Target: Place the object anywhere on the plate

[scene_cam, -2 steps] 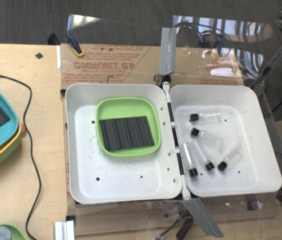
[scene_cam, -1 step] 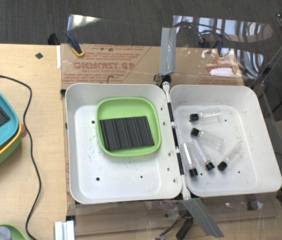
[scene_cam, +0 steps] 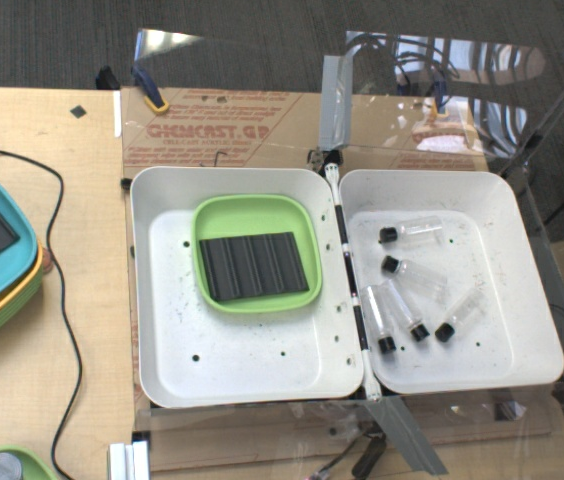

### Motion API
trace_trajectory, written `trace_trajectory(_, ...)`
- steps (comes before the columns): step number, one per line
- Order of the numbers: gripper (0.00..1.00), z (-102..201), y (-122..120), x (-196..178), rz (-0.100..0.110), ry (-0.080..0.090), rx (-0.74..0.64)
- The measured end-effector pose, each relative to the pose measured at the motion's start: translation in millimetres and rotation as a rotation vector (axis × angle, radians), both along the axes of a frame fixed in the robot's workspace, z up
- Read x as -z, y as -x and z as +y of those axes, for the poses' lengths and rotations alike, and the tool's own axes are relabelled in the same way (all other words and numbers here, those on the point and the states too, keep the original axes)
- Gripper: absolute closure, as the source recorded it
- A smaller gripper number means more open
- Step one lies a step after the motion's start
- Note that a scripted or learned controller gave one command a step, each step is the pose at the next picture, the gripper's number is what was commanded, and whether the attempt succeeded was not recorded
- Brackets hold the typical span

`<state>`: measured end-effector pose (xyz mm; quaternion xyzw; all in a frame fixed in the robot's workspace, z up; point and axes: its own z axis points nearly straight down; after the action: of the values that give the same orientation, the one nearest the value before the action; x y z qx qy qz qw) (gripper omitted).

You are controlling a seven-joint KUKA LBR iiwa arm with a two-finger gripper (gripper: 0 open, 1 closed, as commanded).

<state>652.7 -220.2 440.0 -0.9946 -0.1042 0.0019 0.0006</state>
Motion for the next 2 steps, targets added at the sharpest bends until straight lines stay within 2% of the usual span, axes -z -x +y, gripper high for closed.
trace_trajectory(2, 0.00, 0.3, -2.2, 0.2, 0.000, 0.000, -0.001)
